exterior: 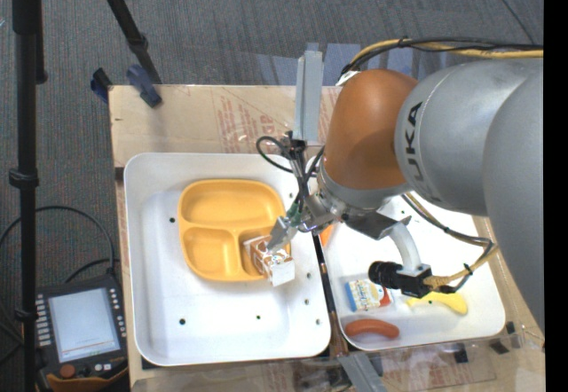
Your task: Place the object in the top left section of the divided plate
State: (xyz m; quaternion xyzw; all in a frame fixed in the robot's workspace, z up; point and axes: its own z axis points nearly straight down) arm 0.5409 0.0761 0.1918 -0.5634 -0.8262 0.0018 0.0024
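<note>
Small box on yellow divided plate in left white bin, tool grip unclear, grey carpet beyond.

Bulky grey arm, glossy orange band, black lettering, yellow and black cables.

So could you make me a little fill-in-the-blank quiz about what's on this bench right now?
1. The divided plate is coloured ____.
2. The plate lies in the ____ bin as the camera sees it.
3. The gripper hovers beside the plate's ____ edge in this view.
4. The red sausage lies in the same bin as the ____ banana.

Missing words: yellow; left; right; yellow
</note>
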